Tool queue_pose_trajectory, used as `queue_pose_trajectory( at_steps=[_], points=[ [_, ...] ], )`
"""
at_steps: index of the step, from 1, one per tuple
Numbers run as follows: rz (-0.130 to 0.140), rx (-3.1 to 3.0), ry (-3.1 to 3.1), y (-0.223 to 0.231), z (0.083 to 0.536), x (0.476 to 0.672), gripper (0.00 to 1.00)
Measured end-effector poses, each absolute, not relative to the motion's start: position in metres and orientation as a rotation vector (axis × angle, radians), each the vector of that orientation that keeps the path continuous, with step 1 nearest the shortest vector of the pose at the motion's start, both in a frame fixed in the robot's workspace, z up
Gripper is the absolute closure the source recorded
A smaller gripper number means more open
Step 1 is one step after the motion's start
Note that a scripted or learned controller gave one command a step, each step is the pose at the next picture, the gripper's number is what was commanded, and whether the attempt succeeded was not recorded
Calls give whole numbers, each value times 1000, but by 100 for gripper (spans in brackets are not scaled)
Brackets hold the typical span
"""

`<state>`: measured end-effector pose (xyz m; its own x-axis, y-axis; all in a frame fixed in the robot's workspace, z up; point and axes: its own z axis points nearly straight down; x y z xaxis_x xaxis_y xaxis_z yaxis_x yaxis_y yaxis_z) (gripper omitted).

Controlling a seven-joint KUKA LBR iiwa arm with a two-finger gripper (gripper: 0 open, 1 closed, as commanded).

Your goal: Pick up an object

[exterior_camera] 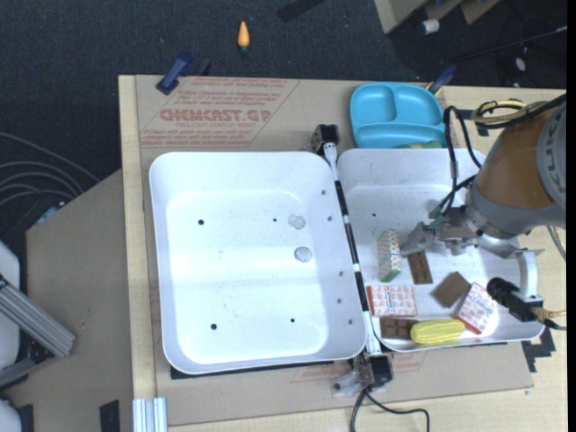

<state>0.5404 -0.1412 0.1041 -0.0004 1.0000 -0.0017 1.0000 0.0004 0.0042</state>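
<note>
My gripper [427, 238] hangs low over the middle of the right bin [387, 174], with the grey wrist and orange band behind it to the right. Just below it lies a dark brown bar [420, 267]. Left of that stands a small pale printed box [389, 254]. Toward the bin's front are a red-and-white carton [392, 300], a brown block [450, 288], a red-and-white packet [476, 311], a yellow oblong item [438, 333] and a dark brown piece [394, 328]. Nothing shows between the gripper and these things.
The left bin [180, 241] bears two small round marks [300, 239] on its floor. A light blue divided tray [398, 115] sits on the bench behind the right bin. A black divider strip [346, 232] runs between the bins.
</note>
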Motion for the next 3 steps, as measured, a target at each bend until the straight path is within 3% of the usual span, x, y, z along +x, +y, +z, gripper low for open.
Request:
queue_pose_trajectory(
  at_steps=[1, 2, 3],
  points=[
    [4, 2217, 2218, -141, 114, 541, 100],
    [4, 2217, 2218, -141, 114, 541, 0],
    [5, 2215, 2218, -141, 124, 541, 100]
  ],
)
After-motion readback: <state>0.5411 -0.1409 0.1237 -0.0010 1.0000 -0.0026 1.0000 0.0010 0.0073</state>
